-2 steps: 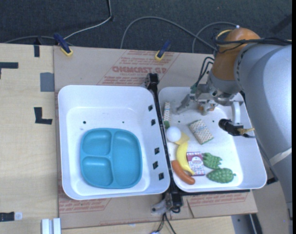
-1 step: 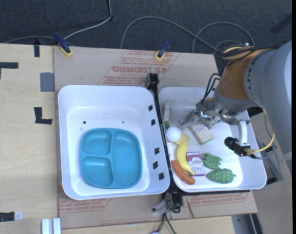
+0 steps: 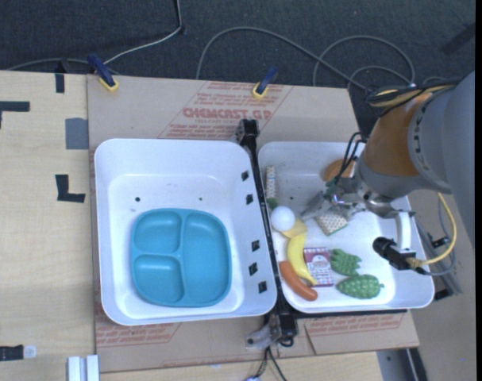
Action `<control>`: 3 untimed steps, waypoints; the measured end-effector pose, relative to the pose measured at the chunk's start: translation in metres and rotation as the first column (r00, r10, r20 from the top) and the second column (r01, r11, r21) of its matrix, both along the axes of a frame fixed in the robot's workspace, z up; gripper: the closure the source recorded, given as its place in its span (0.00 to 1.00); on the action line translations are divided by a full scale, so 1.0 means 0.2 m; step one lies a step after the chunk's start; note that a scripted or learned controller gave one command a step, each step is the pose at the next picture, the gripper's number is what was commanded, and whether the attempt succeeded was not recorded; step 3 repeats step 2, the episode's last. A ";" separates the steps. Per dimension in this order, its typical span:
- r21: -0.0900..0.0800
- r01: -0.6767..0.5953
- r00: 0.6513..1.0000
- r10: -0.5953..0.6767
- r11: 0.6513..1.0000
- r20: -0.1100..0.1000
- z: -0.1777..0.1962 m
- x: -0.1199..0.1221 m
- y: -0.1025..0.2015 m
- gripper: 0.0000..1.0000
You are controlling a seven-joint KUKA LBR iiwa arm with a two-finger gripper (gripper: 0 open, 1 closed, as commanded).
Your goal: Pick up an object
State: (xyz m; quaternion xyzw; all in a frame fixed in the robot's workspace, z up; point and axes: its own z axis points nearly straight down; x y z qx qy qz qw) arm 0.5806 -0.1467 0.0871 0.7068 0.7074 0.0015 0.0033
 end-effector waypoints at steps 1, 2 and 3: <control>-0.001 -0.001 1.000 0.001 1.000 0.000 0.05 0.00 0.00 1.00; 0.003 -0.002 1.000 0.002 1.000 -0.006 0.49 0.07 0.32 1.00; 0.003 -0.002 1.000 0.002 1.000 -0.006 0.49 0.07 0.32 1.00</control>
